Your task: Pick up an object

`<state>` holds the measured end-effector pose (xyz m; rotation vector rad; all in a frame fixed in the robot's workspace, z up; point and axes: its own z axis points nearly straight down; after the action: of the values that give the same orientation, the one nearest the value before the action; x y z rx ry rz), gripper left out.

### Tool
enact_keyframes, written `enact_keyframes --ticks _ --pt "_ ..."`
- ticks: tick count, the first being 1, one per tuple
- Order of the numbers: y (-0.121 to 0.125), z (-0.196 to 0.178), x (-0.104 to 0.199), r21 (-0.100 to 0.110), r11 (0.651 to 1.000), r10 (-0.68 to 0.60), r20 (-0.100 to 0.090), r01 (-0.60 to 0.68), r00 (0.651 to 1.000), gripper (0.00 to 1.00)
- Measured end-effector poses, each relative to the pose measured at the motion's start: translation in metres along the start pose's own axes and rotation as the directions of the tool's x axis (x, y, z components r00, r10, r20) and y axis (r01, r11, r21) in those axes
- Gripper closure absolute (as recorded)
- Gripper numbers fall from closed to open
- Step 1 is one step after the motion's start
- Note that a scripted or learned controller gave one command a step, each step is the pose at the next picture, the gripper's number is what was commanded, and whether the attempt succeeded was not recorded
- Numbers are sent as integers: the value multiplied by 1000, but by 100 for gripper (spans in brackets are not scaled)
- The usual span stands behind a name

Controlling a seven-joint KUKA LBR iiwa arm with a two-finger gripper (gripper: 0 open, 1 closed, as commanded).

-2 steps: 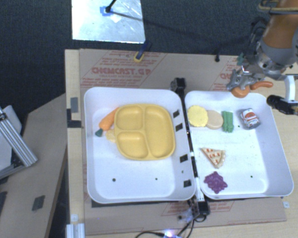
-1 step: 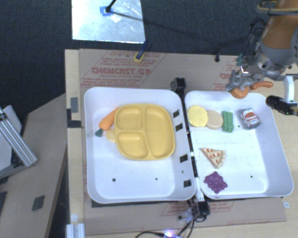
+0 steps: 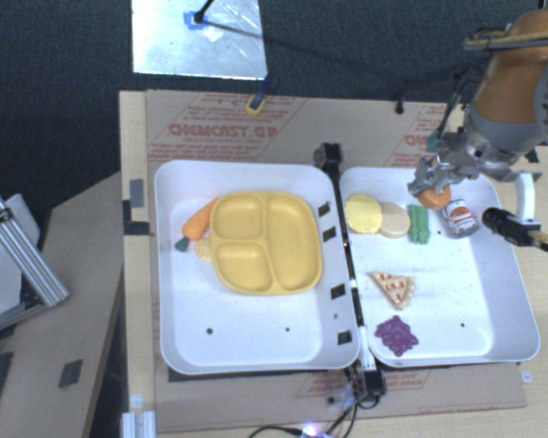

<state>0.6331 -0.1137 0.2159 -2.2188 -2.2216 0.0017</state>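
Worktop (image 3: 78, 245): tan, with a printed cardboard sheet (image 3: 228, 126) under two white bins set side by side at mid frame. Dark floor behind, and a shiny metal sheet (image 3: 199, 24) at upper left.

Left bin (image 3: 169, 281): a yellow divided plate (image 3: 260, 242) sits right of centre. A carrot (image 3: 198, 219) lies tilted against the plate's upper left edge.

Right bin (image 3: 498, 304), upper part: a yellow disc (image 3: 363, 213), a beige disc (image 3: 395, 221) touching it on the right, then a green piece (image 3: 419, 224) upright in the frame just beside the beige one. A small red-and-white can (image 3: 459, 217) lies further right. Lower part: a pizza slice (image 3: 393, 287) and, below it, a purple bunch (image 3: 396, 335), apart from each other.

My tool (image 3: 431, 182) is over the upper part of the right bin, reaching in from the upper right of the frame. An orange piece (image 3: 436, 196) sits directly at its tip, just above the green piece and left of the can. From this angle I cannot tell whether the tool is clenched or released, nor whether the orange piece is gripped or merely lying under it.
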Motion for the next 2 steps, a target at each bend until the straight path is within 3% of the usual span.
enact_keyframes --ticks 2 --pt "-86 -12 32 0 1000 -2 -1 2 1000 100"
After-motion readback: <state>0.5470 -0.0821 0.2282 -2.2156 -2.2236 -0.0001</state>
